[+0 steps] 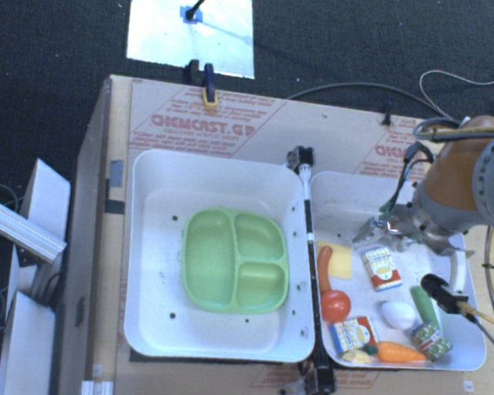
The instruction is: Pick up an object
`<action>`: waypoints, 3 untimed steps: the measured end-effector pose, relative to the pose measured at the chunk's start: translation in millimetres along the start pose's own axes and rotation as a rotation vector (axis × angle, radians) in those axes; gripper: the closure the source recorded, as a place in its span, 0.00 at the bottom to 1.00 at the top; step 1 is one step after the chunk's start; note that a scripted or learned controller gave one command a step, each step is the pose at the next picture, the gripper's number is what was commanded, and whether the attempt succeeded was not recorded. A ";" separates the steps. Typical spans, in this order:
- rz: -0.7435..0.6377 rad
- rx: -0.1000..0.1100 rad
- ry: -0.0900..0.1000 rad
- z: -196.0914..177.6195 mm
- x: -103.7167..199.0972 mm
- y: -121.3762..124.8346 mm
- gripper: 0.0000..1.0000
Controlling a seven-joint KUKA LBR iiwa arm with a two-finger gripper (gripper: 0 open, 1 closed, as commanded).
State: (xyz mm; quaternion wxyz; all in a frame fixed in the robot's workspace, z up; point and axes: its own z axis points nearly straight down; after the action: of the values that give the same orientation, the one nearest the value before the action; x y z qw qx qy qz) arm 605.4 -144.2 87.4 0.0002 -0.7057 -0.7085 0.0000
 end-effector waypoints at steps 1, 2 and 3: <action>0.000 -0.001 0.000 3.1 54.9 -5.8 0.00; -0.001 -0.003 0.000 2.3 61.0 28.3 0.00; -0.001 -0.003 0.000 2.2 61.5 42.0 0.00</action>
State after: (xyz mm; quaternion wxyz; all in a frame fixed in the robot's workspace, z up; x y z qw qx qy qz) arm 647.2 -82.6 85.2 -0.0010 -0.7054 -0.7088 -0.0010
